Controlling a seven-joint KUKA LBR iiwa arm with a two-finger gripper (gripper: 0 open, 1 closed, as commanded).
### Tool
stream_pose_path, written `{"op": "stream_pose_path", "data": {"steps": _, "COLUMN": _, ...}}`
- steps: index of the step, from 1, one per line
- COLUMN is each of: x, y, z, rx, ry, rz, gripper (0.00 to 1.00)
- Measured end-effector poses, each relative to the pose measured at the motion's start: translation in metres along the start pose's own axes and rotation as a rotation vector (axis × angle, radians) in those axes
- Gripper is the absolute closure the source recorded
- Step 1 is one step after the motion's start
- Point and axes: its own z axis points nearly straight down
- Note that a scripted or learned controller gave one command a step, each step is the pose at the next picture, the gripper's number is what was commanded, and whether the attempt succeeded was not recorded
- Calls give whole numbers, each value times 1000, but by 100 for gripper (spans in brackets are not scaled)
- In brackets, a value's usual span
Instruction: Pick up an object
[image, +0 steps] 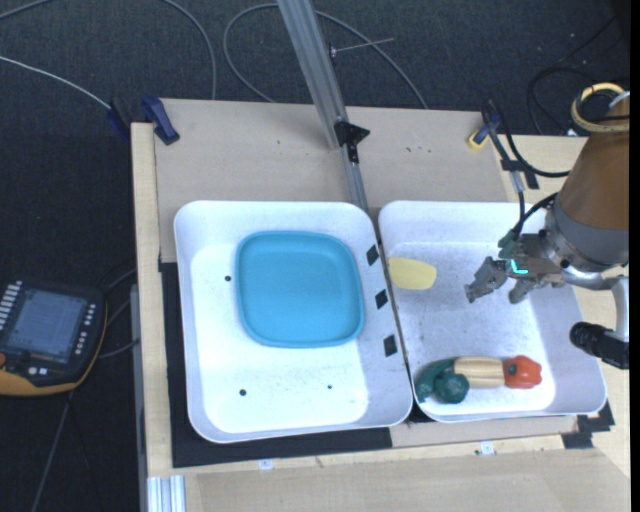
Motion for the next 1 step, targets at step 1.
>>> {"op": "stream_pose_path", "data": {"steps": 1, "x": 0, "y": 0, "z": 0, "rx": 0, "ry": 0, "rz": 0, "gripper": 0}}
